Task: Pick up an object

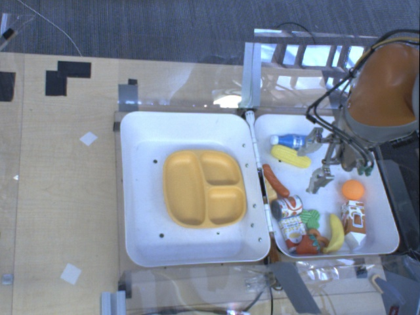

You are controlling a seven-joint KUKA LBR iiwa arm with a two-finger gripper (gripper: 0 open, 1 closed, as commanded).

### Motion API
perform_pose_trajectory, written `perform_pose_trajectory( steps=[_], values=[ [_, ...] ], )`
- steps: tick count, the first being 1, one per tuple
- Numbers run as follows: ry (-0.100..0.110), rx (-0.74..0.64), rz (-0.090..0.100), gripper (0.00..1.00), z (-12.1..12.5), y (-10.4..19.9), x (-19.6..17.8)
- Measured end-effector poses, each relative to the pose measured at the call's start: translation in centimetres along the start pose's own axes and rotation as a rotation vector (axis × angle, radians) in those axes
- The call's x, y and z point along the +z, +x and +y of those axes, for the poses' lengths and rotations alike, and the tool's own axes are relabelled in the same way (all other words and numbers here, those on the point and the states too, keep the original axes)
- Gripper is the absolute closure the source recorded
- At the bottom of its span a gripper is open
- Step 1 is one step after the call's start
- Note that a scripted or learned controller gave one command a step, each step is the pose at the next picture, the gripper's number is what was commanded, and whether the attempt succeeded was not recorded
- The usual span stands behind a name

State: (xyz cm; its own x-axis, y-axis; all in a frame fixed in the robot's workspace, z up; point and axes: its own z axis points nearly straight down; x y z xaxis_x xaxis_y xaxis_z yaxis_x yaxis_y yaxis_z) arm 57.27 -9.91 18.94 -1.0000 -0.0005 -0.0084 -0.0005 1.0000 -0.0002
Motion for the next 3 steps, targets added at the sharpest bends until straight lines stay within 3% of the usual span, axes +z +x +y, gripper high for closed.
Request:
perform_pose_trajectory(
  steps=[1, 2, 3],
  values=[
    [0.001, -0.131, -0.013, 0.0, -1.6, 3.4, 9.6],
    [0.008, -0.174, -0.008, 0.0, -8.1, 7.6, 0.8],
    [0.003, -0.38, -0.004, 0.0, -9.2, 6.5, -5.6]
  ],
)
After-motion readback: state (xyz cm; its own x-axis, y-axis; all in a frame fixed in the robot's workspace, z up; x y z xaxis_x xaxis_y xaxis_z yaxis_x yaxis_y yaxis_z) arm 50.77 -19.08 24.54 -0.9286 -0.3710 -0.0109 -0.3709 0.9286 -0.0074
